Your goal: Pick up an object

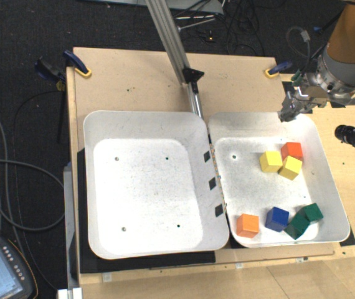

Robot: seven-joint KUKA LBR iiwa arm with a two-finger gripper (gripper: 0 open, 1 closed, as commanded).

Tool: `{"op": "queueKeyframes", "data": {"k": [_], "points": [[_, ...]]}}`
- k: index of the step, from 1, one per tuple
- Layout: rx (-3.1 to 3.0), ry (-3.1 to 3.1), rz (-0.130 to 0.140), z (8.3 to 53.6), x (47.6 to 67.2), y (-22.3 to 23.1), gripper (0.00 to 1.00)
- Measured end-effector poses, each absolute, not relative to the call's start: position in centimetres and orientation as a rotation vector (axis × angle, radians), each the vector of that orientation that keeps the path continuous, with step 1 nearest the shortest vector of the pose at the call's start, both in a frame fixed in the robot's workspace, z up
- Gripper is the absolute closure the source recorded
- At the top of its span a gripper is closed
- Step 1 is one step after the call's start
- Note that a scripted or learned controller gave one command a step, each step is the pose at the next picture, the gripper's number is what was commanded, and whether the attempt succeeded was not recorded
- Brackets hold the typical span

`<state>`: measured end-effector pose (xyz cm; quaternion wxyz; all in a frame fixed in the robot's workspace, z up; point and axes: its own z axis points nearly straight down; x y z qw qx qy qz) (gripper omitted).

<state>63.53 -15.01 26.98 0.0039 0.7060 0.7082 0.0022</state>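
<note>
The right bin (327, 185) holds several small blocks. Two yellow blocks (270, 161) (290, 167) and a red-orange block (293, 149) cluster in its upper right. An orange block (248, 224), a blue block (277, 218) and two green blocks (312, 212) (298, 225) lie along its near edge. My gripper (288, 113) hangs over the far rim of the right bin, above and apart from the blocks, with nothing seen between its fingers.
The left bin (103, 167) sits beside the right one on the wooden bench (134, 86). A metal pole (168, 30) slants down to the gap between the bins. Clamps sit at the bench's far corners (78, 64) (277, 69).
</note>
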Motion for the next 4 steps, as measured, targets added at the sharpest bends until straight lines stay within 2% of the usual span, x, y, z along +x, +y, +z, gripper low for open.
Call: {"op": "queueKeyframes", "data": {"k": [2, 3, 4], "points": [[2.213, 2.232, 0.001, 27.7, 62.6, -4.5, 1.00], [2.213, 2.232, 0.001, 27.2, 62.9, 0.7, 1.00], [2.216, 2.231, -0.001, 25.4, 62.1, 5.3, 1.00]]}}
